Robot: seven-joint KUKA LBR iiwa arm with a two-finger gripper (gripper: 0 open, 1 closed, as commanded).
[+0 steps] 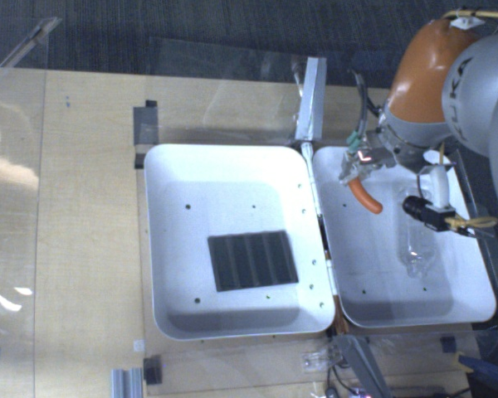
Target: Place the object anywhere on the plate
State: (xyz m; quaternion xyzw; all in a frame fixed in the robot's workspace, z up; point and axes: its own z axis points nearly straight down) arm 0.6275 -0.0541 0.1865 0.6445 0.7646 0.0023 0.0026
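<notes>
the gripper (354, 171) clamps the orange sausage-shaped object (368, 199) by its top. dangling free, it looks ready for the dark ridged plate (253, 261).

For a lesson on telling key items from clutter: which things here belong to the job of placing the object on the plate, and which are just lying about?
Belong to the job:
- orange sausage-shaped object, right at the gripper
- dark ribbed plate in the left bin

Just lying about:
- clear plastic item in the right bin
</notes>
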